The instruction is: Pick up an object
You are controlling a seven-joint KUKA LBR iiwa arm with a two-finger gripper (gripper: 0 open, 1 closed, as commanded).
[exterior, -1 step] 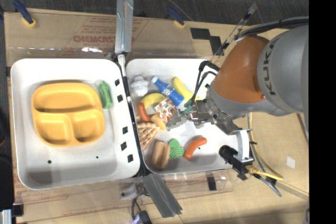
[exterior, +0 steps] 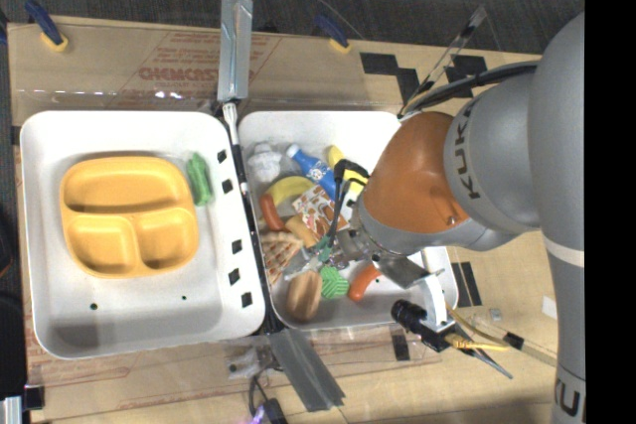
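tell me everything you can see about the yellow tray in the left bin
The yellow plastic divided tray is a rounded rectangle with a raised rim and three compartments: one long section along the far side and two smaller ones in front. It looks smooth and slightly glossy. It lies flat and upright on the floor of the left white bin, toward its far half. A small green object sits at its right edge, apparently touching it.

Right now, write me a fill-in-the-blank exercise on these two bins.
The yellow tray lies in the ____ bin.
The green object beside the tray is the colour ____.
The arm hangs over the ____ bin, which holds the pile of small items.
The tray has ____ compartments.

Missing: left; green; right; three
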